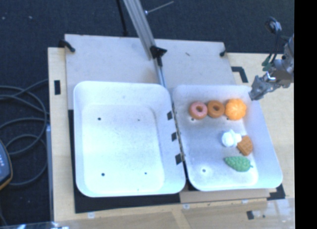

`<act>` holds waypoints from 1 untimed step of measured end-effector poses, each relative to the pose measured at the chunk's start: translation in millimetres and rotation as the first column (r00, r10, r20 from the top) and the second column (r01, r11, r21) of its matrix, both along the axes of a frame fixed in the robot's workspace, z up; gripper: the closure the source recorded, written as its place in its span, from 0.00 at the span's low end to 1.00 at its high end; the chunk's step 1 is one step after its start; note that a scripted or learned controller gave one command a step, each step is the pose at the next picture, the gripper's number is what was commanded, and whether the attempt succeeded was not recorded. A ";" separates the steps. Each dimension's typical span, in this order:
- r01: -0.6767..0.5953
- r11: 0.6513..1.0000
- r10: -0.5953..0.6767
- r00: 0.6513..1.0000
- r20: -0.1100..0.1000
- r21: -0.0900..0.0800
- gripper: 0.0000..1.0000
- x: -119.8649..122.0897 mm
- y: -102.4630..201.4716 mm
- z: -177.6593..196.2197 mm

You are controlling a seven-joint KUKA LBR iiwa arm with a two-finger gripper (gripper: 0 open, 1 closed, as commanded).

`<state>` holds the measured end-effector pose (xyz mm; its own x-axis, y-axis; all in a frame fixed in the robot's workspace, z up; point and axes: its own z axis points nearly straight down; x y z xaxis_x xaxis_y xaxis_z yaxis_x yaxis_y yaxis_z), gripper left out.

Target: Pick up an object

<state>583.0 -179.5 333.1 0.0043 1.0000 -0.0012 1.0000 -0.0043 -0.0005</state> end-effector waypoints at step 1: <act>-0.006 1.000 0.006 1.000 0.009 0.000 1.00 -9.2 31.8 80.2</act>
